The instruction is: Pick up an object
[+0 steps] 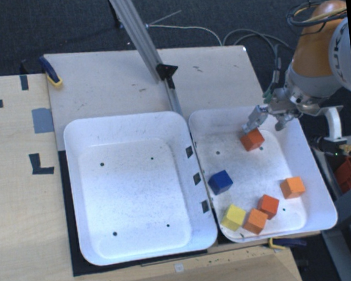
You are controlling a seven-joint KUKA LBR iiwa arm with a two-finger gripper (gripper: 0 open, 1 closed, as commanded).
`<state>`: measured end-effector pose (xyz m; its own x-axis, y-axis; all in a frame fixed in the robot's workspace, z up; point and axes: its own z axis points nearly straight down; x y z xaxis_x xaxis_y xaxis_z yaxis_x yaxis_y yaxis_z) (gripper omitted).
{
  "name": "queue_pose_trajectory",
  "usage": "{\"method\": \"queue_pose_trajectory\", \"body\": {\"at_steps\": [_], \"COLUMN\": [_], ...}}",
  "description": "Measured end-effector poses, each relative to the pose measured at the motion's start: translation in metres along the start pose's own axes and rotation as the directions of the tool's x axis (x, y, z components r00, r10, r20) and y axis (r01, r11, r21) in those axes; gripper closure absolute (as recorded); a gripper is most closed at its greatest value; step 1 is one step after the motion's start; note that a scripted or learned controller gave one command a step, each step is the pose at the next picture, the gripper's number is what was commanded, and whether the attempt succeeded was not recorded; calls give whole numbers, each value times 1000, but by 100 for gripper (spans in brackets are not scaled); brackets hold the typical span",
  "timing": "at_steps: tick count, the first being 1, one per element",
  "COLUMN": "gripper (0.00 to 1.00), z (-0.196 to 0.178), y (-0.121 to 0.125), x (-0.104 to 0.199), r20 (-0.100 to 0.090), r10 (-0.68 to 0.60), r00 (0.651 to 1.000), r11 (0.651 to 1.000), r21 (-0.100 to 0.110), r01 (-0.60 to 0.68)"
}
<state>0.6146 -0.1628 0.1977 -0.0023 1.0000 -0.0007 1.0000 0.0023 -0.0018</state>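
Gripper (266, 119): we see fingers spread, holding nothing, above right bin (303, 153) far edge.
Red-orange cube (251, 140): just beside the fingertips, open floor on its near side.
Left bin (79, 179): open room.

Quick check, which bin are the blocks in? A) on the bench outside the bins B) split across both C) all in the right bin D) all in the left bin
C: the blue block, yellow block and four orange blocks, one of them near the end effector, all lie inside the right bin.
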Motion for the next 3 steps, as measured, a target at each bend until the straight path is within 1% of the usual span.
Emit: {"method": "queue_pose_trajectory", "body": {"at_steps": [1, 2, 3], "gripper": [0, 100, 100], "z": [111, 96, 52], "y": [22, 24, -52], "x": [-14, -14, 71], "r20": [-1, 1, -5], "r10": [0, -1, -4], "r00": [1000, 1000, 1000], "r11": [1000, 1000, 1000], "r21": [7, 1, 3], "r01": [0, 1, 4]}}
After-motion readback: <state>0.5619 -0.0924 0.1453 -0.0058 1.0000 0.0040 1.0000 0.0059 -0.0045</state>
